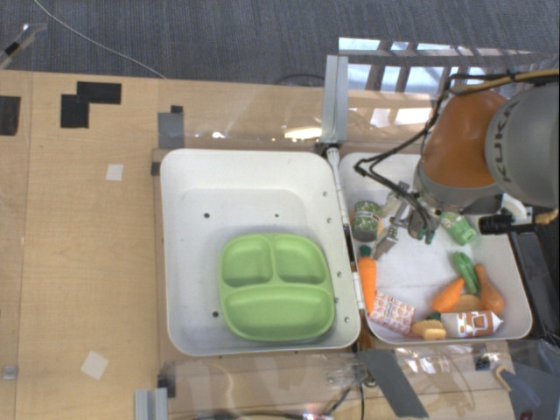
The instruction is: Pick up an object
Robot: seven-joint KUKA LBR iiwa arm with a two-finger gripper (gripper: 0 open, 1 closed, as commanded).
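Objects for picking lie in the right bin [523, 318]: a carrot [367, 285] lies along its 9 o'clock wall, a small red-and-white packet [393, 312] sits at about 7 o'clock, and next to it, toward 6 o'clock, are a yellowish piece [429, 329] and a white carton with an orange mark [472, 324]. An orange piece [450, 295], a dark green vegetable [466, 272] and a second carrot-like piece [491, 293] cluster toward 4 o'clock, and a green can [367, 217] stands near 10 o'clock. The gripper [402, 227] hangs over the bin's upper middle, just beside the can at its 3 o'clock; whether its fingers are apart or closed I cannot tell, and nothing is seen between them. The left bin [201, 191] holds a green divided plate [276, 286] toward its 5 o'clock corner. Both bins rest on the wooden tabletop [79, 261]
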